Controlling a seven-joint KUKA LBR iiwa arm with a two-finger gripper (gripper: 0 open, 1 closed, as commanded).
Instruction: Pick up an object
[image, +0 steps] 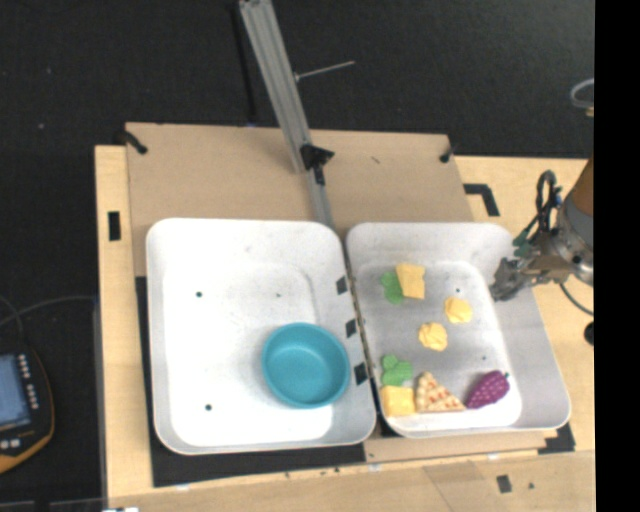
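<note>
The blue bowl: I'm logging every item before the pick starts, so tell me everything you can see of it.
The blue bowl is a round, teal-blue dish, plastic by its look, standing upright with its open mouth up and nothing visible inside. It sits on the floor of the left bin, in the near right corner, close to the wall shared with the right bin. Nothing else touches it; the gripper is far off, over the right bin's far edge.
</note>
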